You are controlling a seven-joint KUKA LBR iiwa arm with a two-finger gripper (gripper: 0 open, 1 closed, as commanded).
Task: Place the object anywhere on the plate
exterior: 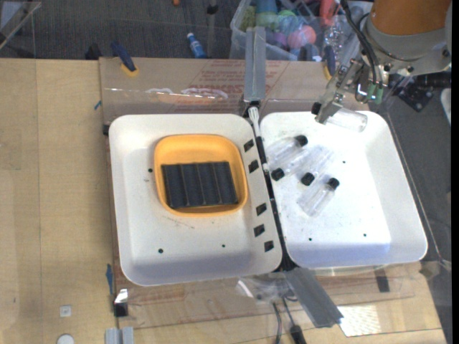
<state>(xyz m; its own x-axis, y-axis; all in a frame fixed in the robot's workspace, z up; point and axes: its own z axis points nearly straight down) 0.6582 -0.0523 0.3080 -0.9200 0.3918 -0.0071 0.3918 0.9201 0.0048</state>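
Vials [308,170] loose in right bin [373,221] | plate [201,172] left bin | gripper [331,106] holds capped vial [344,120]

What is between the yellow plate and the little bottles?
In the camera view, the raised divider where the two bins meet, with black tabs along it, lies between the plate and the bottles. Otherwise just bare white bin floor.

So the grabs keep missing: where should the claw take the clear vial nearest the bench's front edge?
I'd grip the clear vial across its transparent body, midway along, coming straight down. It lies flat and slanted in the right bin, black cap uppermost in the picture, with bare floor either side for the fingers.
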